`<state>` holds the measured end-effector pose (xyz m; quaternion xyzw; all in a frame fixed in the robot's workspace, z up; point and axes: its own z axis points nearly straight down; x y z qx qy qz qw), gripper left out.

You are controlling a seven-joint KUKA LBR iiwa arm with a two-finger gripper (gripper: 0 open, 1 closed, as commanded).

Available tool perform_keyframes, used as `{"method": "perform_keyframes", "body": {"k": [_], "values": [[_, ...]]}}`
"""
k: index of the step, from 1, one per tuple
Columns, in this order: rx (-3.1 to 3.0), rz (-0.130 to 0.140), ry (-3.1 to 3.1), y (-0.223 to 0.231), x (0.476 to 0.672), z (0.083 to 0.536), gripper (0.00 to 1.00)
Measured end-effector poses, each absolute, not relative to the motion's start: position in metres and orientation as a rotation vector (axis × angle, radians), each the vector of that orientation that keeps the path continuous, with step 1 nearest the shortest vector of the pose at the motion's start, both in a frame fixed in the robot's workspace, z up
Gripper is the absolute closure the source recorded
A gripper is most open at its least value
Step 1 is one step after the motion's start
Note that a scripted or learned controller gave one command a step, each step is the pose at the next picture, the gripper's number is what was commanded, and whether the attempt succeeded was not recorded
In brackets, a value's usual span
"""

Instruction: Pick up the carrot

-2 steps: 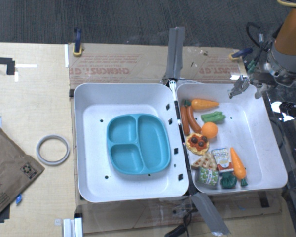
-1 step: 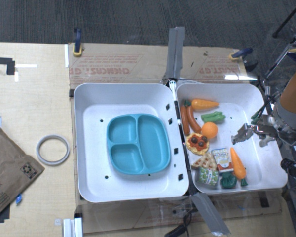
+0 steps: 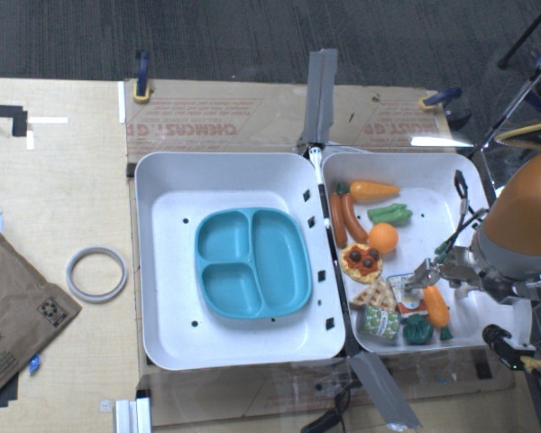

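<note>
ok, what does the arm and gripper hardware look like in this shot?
The grey KUKA arm enters from the right, with a broad rounded orange band above the wrist. Below it sits a grey metal wrist block carrying the two-finger gripper, silvery and small. Thin black cables loop along the wrist. No readable markings show.

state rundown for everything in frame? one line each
gripper: low in the right bin, fingers hard to read
carrot: lying flat at the bin's far end, untouched
second carrot: lying right beside the gripper, grasp unclear
sausages: lying side by side along the left wall
orange: resting loose
teal tray: upright in the left bin
tape ring: flat on the bench
</note>
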<state>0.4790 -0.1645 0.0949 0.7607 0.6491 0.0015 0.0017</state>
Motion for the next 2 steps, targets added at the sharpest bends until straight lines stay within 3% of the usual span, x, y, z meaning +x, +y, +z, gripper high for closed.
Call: {"method": "perform_keyframes", "body": {"k": [1, 2], "values": [[2.389, 0.009, 2.034, -0.164, 0.481, 0.104, 1.0], [2.523, -0.004, 1.874, -0.084, 0.481, 0.191, 1.0]]}}
